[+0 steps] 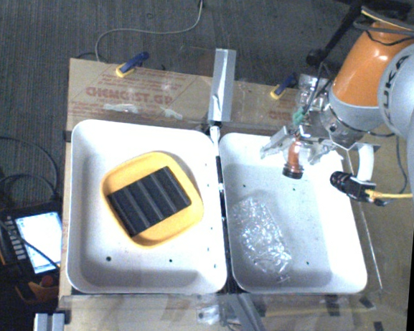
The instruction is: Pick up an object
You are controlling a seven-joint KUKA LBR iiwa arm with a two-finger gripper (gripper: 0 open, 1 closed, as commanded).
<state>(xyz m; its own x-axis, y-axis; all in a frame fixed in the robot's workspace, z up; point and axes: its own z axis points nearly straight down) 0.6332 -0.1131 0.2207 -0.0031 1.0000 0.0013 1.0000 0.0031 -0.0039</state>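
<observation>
Pincer [295,156] is up over the far side of the right white bin [349,274] with a small coppery cylinder [293,160] clamped between its fingers, crumpled clear plastic wrap [260,231] lying below, nearer.

Robotics laboratory test cell.
A grey-and-orange industrial arm [388,69] reaches over a worktop [148,95] carrying two white bins [93,144], with loose cables [21,152] trailing across dark carpet [48,10].
</observation>
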